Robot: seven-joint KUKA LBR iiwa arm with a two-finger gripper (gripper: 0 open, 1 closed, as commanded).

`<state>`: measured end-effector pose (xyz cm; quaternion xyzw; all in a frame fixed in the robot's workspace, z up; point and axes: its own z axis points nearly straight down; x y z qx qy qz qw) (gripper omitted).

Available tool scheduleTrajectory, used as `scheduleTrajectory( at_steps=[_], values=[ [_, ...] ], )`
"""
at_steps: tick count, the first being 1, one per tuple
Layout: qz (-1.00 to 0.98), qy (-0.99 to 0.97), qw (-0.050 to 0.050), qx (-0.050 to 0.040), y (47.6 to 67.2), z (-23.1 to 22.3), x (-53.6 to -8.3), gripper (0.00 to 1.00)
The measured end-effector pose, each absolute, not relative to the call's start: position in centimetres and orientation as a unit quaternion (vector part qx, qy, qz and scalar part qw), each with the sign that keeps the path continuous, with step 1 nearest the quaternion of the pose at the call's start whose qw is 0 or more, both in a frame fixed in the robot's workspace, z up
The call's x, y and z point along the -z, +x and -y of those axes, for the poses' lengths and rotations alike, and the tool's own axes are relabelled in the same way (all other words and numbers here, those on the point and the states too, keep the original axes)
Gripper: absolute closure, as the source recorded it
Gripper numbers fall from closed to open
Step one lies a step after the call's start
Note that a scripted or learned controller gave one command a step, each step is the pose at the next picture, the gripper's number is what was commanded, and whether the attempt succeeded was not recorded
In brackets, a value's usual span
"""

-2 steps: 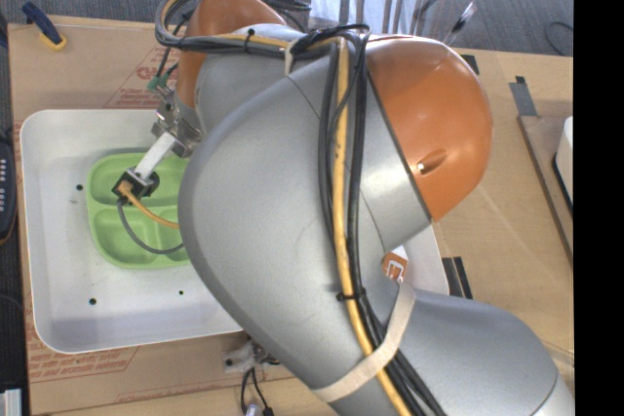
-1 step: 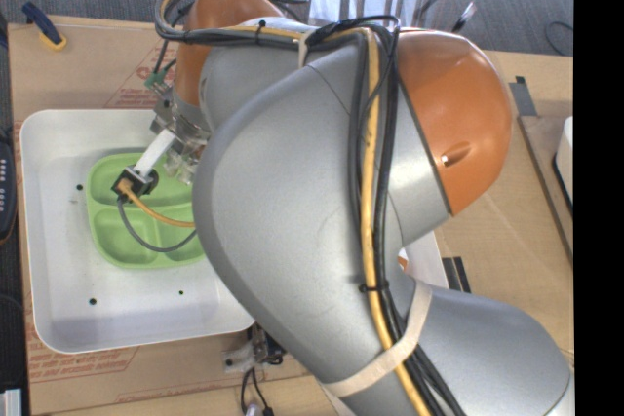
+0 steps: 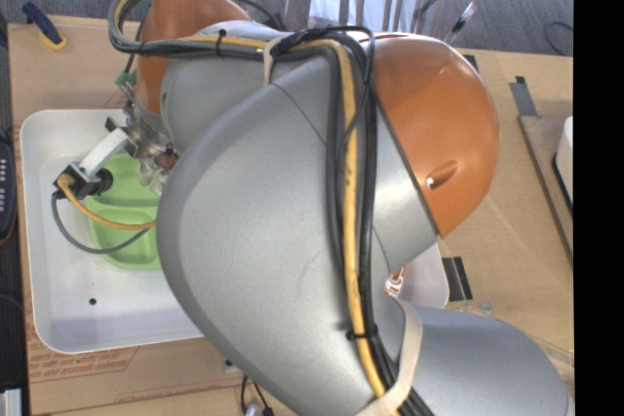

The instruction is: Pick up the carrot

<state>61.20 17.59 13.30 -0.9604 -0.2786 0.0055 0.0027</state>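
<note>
My gripper (image 3: 151, 172) hangs low over the left white bin (image 3: 58, 307), at its far middle part. Directly under and beside it lies a light green object (image 3: 125, 214), flat on the bin floor. A white fitting with a black and yellow cable end (image 3: 83, 178) sticks out to the gripper's left. The grey arm with its orange band (image 3: 292, 209) covers most of the view, hiding the right part of the left bin and nearly all of the right bin.
A corner of the right bin (image 3: 429, 283) shows below the orange joint. A blue-handled tool (image 3: 44, 24) lies on the bench at the far left. A grey cable loop (image 3: 73, 234) droops over the left bin's floor.
</note>
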Motion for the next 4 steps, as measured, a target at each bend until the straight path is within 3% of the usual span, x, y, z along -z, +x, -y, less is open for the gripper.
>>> scheduleTrajectory(
  at_steps=[1,2,3,4],
  values=[
    [0.281,-0.960,0.005,-0.0110,61.1,-17.6,-14.2,1.00],
    [0.241,-0.971,0.001,0.0018,58.7,-14.2,-29.9,1.00],
    [0.247,-0.969,0.001,0.0021,62.0,-20.0,-45.7,1.00],
    [0.379,-0.925,0.002,-0.0096,61.7,-15.1,-33.5,1.00]
  ],
)
